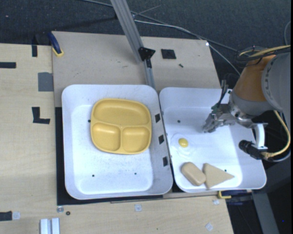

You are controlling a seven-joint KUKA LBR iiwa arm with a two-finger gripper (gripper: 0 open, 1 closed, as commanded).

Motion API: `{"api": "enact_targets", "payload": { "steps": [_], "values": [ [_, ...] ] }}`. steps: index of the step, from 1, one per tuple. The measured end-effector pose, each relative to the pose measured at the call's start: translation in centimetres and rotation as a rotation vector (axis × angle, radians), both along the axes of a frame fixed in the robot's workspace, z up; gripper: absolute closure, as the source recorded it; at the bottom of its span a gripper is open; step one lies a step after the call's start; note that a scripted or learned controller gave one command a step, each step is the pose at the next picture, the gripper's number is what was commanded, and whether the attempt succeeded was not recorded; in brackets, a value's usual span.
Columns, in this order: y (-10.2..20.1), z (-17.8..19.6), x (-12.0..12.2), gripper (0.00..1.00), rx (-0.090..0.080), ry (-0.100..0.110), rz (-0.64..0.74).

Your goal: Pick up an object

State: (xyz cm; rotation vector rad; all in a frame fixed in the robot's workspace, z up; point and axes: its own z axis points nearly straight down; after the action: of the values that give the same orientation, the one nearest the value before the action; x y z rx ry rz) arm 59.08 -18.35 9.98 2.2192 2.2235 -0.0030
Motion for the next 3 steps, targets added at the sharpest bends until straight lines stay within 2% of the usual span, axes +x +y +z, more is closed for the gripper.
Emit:
{"api": "enact_targets", "payload": {
  "steps": [3],
  "values": [
    [1.6, 13.7, 0.2, 1.0, 0.001, -0.004, 0.0]
  ]
}}
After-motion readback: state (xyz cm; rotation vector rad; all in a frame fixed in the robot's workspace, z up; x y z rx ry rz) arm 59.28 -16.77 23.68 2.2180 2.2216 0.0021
